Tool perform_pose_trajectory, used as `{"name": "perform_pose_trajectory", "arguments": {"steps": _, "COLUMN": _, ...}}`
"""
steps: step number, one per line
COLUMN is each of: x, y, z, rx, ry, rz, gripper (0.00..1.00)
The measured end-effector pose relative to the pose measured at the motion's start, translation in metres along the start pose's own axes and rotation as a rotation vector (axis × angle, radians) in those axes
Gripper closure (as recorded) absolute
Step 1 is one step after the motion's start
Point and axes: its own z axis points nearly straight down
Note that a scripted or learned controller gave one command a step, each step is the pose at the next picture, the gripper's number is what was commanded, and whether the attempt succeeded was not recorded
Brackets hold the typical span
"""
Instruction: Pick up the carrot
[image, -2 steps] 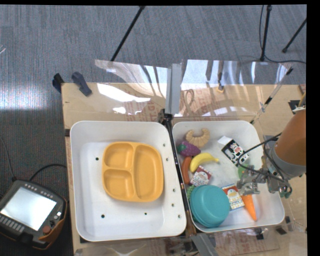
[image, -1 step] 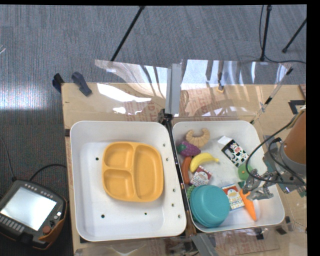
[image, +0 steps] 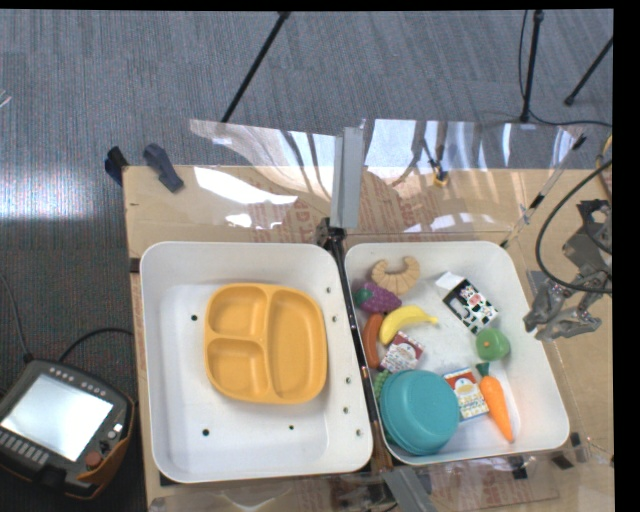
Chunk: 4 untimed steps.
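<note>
The carrot (image: 497, 404), orange with a green top, lies in the right bin (image: 533, 300) near its front right corner, its tip pointing toward the front. A small red-and-white packet (image: 466, 392) lies against its left side. My gripper (image: 562, 320) hovers outside the bin's right rim, above the bench, to the right of the carrot and farther back. It is open with nothing between its fingers.
The right bin also holds a teal bowl (image: 420, 411), a green fruit (image: 491, 345), a banana (image: 406, 320), a black-and-white carton (image: 468, 302), a croissant (image: 395, 272) and grapes (image: 375, 296). A yellow divided plate (image: 266, 342) lies in the left bin (image: 175, 300).
</note>
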Motion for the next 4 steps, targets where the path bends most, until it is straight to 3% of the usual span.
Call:
{"name": "perform_pose_trajectory", "arguments": {"steps": 1, "x": 0.031, "y": 0.023, "z": 0.070, "rx": -0.011, "ry": 0.003, "rz": -0.455, "gripper": 1.00}}
{"name": "perform_pose_trajectory", "arguments": {"steps": 2, "x": -0.041, "y": 0.041, "z": 0.041, "rx": -0.007, "ry": -0.001, "rz": -0.798, "gripper": 1.00}}
{"name": "perform_pose_trajectory", "arguments": {"steps": 3, "x": -0.015, "y": -0.014, "z": -0.095, "rx": 0.004, "ry": -0.001, "rz": -0.979, "gripper": 1.00}}
{"name": "perform_pose_trajectory", "arguments": {"steps": 4, "x": 0.035, "y": 0.026, "z": -0.043, "rx": -0.012, "ry": -0.001, "rz": -1.015, "gripper": 1.00}}
